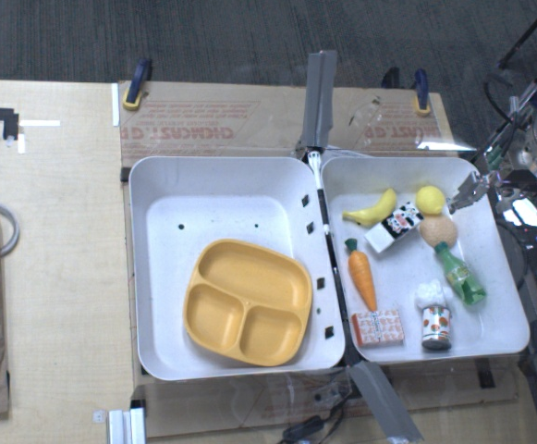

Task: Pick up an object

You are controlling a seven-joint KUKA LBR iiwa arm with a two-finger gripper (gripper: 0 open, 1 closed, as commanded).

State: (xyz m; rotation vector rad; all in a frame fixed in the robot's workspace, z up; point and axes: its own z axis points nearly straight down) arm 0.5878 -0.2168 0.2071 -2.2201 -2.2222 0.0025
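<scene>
— Pincer (464, 195) hung at the right bin's (508, 276) far edge, near the lemon (429, 199); whether released or clenched, I couldn't tell.

— And the pick?

— Not made, by my reading. Lemon, banana (372, 209), carrot (362, 276), bottle (459, 276) and can (436, 327) all lay in that bin; the tray (248, 302) sat in the left (157, 248). Choosing, descending, gripping and lifting remained.

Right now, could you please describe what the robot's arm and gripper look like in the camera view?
At the right edge, the gripper shows as a slim, pale metallic part pointing over the right bin. Behind it the wrist is a cluster of grey and silver metal with thin dark cables looping up and down it. A sliver of orange shows at the frame's edge above the wrist.
</scene>
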